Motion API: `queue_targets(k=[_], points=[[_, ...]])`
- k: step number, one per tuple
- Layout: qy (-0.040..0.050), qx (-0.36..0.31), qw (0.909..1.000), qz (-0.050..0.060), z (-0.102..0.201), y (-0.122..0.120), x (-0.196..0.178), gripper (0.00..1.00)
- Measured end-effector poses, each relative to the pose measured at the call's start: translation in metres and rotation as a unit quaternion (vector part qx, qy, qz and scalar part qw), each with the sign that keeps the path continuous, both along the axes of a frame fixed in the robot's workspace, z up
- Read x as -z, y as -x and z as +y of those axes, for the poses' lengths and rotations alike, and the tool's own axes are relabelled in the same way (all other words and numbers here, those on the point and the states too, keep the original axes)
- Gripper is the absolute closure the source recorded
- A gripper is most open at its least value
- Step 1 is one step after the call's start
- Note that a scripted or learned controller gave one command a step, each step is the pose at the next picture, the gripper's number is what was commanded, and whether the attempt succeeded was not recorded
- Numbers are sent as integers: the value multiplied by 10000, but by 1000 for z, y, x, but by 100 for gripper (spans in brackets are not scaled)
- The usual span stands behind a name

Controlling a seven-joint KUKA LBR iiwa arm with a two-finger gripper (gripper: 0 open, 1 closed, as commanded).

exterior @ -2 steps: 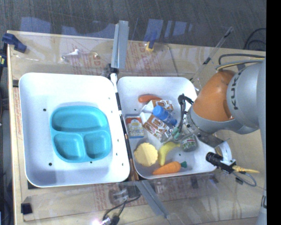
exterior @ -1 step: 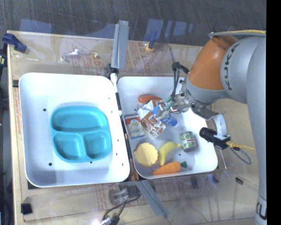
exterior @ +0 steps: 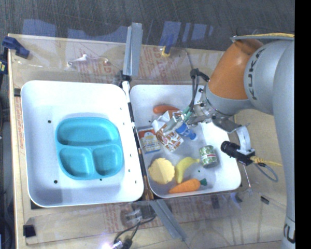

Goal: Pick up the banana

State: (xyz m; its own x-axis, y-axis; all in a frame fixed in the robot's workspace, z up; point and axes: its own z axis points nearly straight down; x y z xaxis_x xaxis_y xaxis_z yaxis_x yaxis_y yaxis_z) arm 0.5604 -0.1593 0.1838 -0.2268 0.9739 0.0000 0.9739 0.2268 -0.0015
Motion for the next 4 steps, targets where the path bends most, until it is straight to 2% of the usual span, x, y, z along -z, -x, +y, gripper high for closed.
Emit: queue_targets(k=[1, 2, 3, 4], points=[[5, -368, 9993, -10, -6, 48, 79, 0], [-3, -725, 9974, 0, -47, 33, 92, 0], [-10, -1152, 9933, 2, -25, 68, 92, 0], [-22, -1170, 9931, 18, -24, 68, 83, 100]])
